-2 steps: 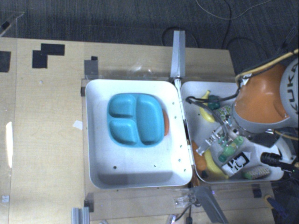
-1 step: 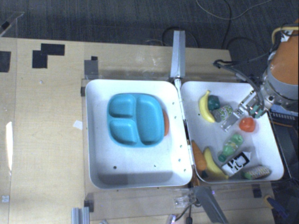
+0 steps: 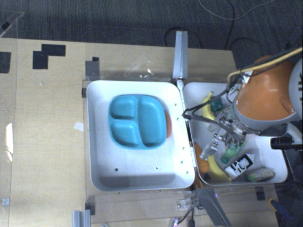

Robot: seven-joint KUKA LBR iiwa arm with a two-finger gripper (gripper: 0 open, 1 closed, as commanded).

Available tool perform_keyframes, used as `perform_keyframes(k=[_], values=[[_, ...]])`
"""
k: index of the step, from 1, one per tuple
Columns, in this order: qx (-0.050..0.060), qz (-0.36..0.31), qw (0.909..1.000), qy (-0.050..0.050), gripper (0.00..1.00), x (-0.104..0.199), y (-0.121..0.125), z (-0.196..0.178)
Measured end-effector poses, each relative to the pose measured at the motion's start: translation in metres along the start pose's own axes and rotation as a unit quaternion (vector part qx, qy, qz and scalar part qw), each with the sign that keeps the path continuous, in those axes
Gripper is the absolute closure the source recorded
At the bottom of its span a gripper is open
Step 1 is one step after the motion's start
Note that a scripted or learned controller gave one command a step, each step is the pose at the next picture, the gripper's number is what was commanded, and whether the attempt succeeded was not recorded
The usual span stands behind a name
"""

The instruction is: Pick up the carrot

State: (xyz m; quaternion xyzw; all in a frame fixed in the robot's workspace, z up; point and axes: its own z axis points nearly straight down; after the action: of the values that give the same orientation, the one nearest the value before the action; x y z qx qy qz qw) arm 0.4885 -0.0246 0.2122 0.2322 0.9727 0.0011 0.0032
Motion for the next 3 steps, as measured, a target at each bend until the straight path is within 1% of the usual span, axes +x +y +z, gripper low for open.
perform_keyframes(k=[1, 2, 3], values=[[0.0, -0.016, 0.9999, 0.001, 0.0, 0.028, 0.054, 0.027], [-0.003, -0.016, 0.9999, -0.002, 1.0, 0.026, 0.056, 0.016], [-0.003, -0.016, 0.9999, -0.002, 0.0, 0.026, 0.056, 0.016]])
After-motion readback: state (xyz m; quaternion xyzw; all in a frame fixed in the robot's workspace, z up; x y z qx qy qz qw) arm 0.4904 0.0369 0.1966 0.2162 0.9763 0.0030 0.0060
